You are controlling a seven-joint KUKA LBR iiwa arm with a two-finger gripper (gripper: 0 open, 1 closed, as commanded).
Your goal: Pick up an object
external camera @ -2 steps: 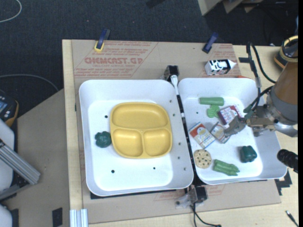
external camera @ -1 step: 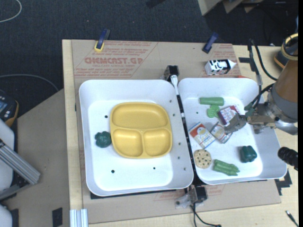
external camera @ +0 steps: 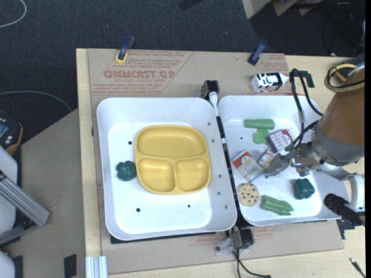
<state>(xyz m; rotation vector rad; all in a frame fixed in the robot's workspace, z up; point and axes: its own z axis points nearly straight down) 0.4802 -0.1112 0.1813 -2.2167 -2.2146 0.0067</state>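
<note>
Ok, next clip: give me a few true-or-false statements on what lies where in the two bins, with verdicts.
1. The yellow divided plate lies in the left bin. True.
2. A dark green broccoli piece sits on the plate. False: it lies on the bin floor, left of the plate.
3. The cookie lies in the right bin, near its front left corner. True.
4. The gripper hovers over the left bin. False: it is over the right bin, among the small items.
5. The right bin holds just one green item. False: there are several, including a green bean pod.
</note>
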